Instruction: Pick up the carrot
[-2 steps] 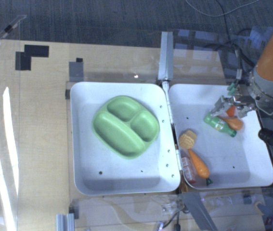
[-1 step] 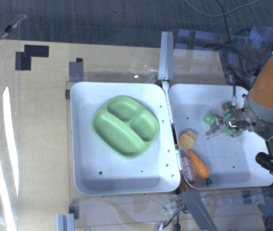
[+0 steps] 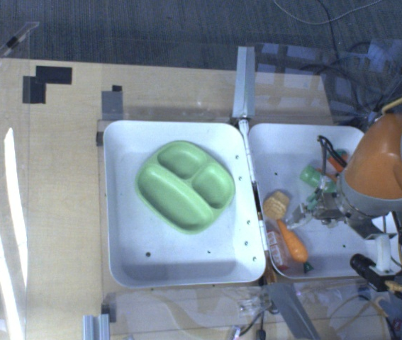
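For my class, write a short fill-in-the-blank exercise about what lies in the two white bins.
1. The green three-compartment plastic plate lies in the ____ bin.
2. The orange toy carrot lies in the ____ bin.
3. The plate has ____ compartments.
4. The robot's pincer is over the bin that holds the ____.

Missing words: left; right; three; carrot

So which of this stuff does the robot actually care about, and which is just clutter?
Belongs to the job:
carrot
end effector

Just lying about:
green divided plate in the left bin
beige round item
green item
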Controlling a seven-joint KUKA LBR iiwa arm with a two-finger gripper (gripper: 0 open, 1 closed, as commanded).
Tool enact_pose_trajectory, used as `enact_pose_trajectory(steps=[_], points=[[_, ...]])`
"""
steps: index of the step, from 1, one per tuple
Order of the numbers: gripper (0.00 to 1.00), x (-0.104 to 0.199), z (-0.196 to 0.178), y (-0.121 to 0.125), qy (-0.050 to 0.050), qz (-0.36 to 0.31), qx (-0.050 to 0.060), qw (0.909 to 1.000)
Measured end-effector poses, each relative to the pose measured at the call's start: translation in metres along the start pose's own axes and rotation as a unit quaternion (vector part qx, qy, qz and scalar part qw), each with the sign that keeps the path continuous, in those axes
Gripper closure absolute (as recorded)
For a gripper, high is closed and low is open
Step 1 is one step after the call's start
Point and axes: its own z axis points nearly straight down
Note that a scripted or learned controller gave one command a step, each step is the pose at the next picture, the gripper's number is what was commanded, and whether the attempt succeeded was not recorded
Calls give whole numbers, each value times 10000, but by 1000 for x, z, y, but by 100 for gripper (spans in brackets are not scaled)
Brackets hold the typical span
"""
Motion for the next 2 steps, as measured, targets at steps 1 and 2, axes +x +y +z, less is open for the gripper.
enact_pose_trajectory(steps=[1,2], points=[[0,9,38,3,-15,-1022,-47,9947],[100,10,26,6,-10,-1033,-81,9946]])
